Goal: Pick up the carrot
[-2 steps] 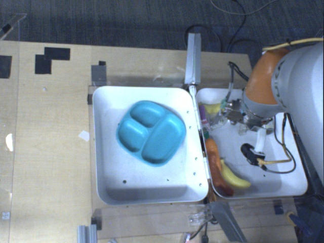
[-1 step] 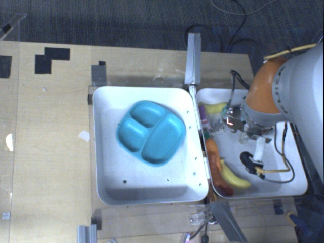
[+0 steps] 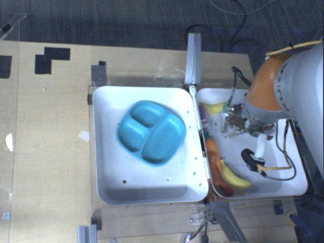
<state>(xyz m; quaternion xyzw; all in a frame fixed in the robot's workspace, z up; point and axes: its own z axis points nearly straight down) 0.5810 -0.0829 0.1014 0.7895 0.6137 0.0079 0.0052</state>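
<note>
Bench, wood-toned: two white bins (image 3: pixel 101 135). Left: blue divided plate (image 3: pixel 151 132). Right: carrot (image 3: pixel 214 158) along the left wall, touching a banana (image 3: pixel 234 178). Gripper (image 3: pixel 237 123) above; its state I cannot tell. Risk, I judge: snagging the banana or the wall.
</note>
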